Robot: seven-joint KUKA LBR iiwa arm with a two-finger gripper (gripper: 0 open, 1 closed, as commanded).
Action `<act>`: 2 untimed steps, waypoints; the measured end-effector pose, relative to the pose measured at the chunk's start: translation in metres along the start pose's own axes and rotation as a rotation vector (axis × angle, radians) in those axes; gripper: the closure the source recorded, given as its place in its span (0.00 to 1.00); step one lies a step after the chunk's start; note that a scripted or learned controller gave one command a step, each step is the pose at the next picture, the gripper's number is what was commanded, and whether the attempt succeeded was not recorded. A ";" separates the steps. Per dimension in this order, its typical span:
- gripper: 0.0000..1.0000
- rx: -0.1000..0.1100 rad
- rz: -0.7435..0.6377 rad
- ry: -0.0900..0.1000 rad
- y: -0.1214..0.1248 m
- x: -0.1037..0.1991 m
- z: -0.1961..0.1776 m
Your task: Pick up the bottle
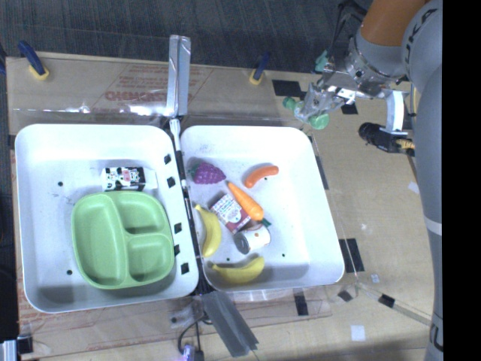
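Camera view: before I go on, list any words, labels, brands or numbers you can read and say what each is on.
Nothing can be read for certain.
Red print on the cardboard sheet behind the bins: appears upside down, too blurred.
Black-and-white carton in the left bin: pattern, no legible words.
Bottle label, red and white: too small.
Letters on the grey arm: cut off and blurred.

My counter point(353, 201) is brown board under clear plastic sheeting, with black tape patches point(352, 256) on its right side. Two white bins rest on it side by side, touching: the left bin point(37, 149) and the right bin point(301, 156). Blue clamps point(34, 60) grip its far edge.
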State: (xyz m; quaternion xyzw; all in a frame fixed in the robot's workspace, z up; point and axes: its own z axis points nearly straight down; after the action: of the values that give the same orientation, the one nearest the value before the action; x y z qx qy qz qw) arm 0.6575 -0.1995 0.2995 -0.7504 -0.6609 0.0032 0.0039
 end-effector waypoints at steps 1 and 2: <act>1.00 -0.007 -0.149 -0.001 -0.001 0.003 -0.049; 1.00 -0.007 -0.099 -0.001 0.000 -0.009 -0.095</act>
State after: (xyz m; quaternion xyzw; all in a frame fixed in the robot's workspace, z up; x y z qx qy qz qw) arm 0.6573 -0.2083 0.3950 -0.7168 -0.6972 0.0011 0.0012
